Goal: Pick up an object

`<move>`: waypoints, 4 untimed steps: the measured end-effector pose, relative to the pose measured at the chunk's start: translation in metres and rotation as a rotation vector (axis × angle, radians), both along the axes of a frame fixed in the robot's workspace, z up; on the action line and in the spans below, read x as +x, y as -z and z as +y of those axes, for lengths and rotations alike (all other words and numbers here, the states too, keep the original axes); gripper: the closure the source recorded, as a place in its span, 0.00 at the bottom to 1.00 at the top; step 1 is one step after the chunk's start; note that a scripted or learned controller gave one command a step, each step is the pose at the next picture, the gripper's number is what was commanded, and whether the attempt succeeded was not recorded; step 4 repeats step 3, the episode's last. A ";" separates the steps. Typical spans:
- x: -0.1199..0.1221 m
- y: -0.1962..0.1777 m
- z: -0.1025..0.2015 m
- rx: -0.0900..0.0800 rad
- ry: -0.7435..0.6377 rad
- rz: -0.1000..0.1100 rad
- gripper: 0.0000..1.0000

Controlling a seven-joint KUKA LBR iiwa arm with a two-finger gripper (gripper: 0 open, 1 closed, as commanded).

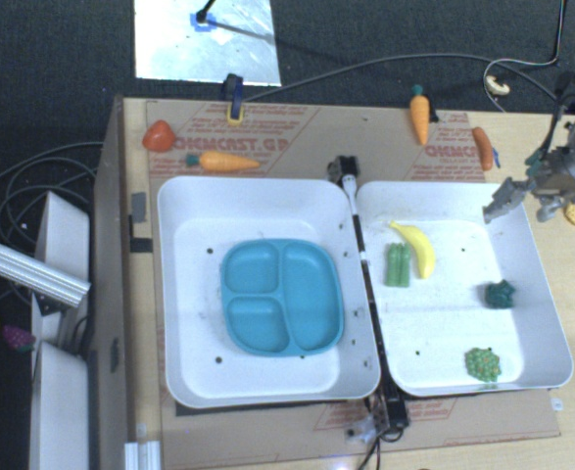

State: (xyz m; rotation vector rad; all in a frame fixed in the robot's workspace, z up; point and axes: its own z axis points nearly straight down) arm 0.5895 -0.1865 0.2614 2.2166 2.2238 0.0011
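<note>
You're looking at the gripper (522,196) hanging over the far right corner of the right bin (551,360), and its fingers look parted with nothing between them, though at this slant that's hard to be sure of. Inside that bin you're getting four candidates: the banana (416,246) and a green block (397,264) lying side by side, touching or nearly so, near the bin's left wall; a dark teal lump (500,294) by the right wall; and a green bunch (482,363) near the front right corner. The left bin (184,360) is carrying a blue tray (281,295).

You're probably dealing with light plastic play food, stiff and a bit slick. The banana is curving, so you'd want to be closing across its narrow middle, not along its length. The teal lump is sitting closest to the gripper and well apart from the rest, so it's looking like the easier grab; its bumpy shape may be giving the pads more bite.
</note>
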 end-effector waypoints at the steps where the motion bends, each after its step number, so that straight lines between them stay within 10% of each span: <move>1: -0.011 0.116 0.055 0.003 -0.002 0.006 0.00; 2: 0.012 0.178 0.102 0.002 -0.002 0.002 0.00; 3: 0.013 0.166 0.100 0.001 -0.002 -0.001 1.00; 4: 0.013 0.166 0.100 0.001 -0.002 -0.001 1.00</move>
